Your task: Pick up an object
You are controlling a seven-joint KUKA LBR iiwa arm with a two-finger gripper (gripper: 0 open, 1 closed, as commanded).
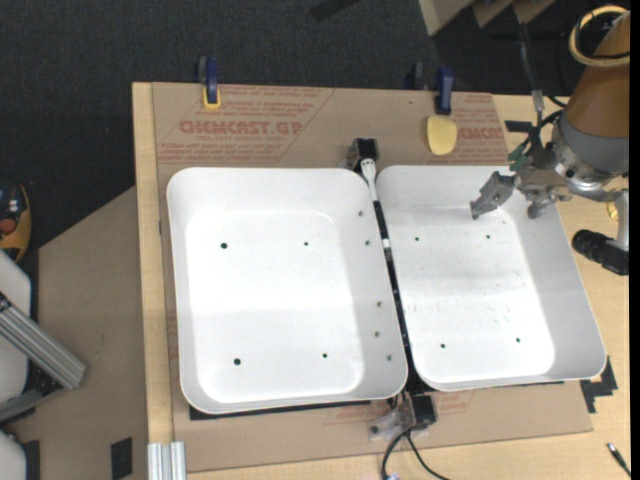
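In the camera view, two white bins sit side by side on the bench [250, 438]; the left bin [190, 268] is at about 9 o'clock from the middle, and the right bin [560, 298] is at about 3 o'clock; I see only small dark dots on their floors, and nothing inside to pick up; a small yellow thing [441, 134] lies on the brown board past the right bin, at about 12 o'clock from that bin, well outside it; the arm [600, 108] comes in from 3 o'clock; its gripper [512, 196] hangs over the far corner of the right bin, at about 1 o'clock in that bin; the two fingers look spread apart, with nothing between them, so the gripper is open and holds nothing.

What could go wrong, I think: the gripper may go down and close on bare bin floor, because no thing lies under it; it may also bump the bin wall, since it is near the rim; the yellow thing is outside the bin, so the arm may never reach it.
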